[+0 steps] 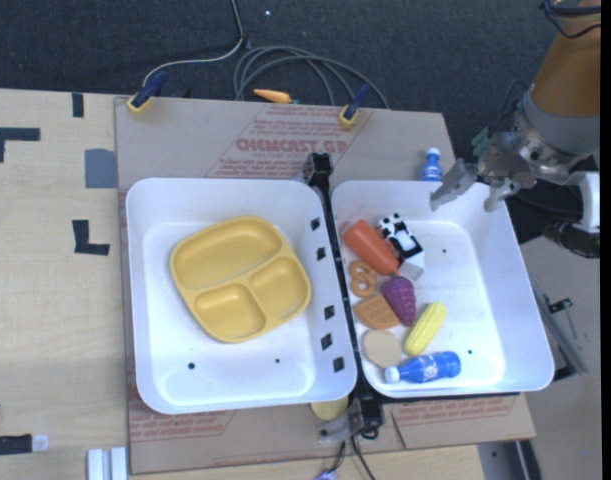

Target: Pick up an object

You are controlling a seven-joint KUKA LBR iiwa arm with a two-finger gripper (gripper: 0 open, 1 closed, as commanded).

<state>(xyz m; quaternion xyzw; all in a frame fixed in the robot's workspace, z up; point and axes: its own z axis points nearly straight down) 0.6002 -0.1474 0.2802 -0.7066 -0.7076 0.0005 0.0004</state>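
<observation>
My pincer (472, 190) hangs spread, holding nothing, above the right bin's (513, 268) far rim; nothing lifted yet, whole pick remains

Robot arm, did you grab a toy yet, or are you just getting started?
Just getting started. Nothing looks done: the end effector is open, holds nothing, and sits over the right bin's far rim. In hand: the approach. Left: reach down, close on one toy and lift it. The carrot, corn and blue bottle all lie in that bin; the yellow plate is in the left one.
</observation>
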